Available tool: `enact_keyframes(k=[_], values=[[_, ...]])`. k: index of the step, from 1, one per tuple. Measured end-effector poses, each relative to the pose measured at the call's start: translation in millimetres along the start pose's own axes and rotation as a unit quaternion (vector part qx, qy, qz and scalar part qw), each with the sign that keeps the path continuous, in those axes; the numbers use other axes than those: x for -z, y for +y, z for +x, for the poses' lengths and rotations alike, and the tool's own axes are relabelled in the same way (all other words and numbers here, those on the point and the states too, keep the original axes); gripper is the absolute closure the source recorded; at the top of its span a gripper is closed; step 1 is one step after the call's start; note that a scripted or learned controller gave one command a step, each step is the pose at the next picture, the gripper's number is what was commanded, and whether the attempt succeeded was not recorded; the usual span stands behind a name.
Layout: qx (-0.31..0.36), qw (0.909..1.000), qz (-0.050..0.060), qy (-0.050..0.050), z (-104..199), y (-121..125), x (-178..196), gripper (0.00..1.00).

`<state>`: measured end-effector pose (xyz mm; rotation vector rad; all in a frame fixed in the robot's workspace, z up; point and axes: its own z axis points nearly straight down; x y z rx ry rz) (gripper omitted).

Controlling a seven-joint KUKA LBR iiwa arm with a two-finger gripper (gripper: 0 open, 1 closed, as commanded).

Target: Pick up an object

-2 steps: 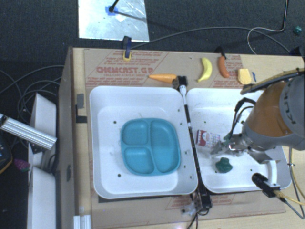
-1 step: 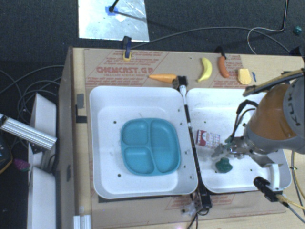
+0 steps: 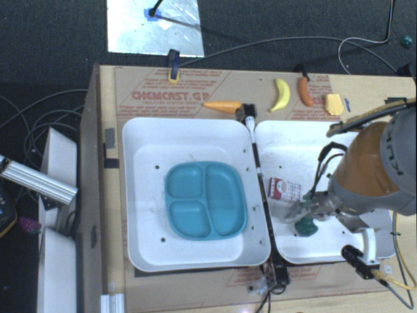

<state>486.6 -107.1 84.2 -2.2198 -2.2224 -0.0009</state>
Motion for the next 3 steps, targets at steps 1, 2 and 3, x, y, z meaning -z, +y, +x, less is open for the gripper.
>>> enact_keyframes(k=[1, 2, 3], values=[[0.0, 1.0, -0.001, 0.0, -9.2, 0.1, 0.2, 0.0], [0.0, 1.0, -0.001, 0.0, -17.6, 0.2, 0.2, 0.0], [0.001, 1.0, -0.002, 0.0, -17.2, 1.2, 10.9, 1.0]])
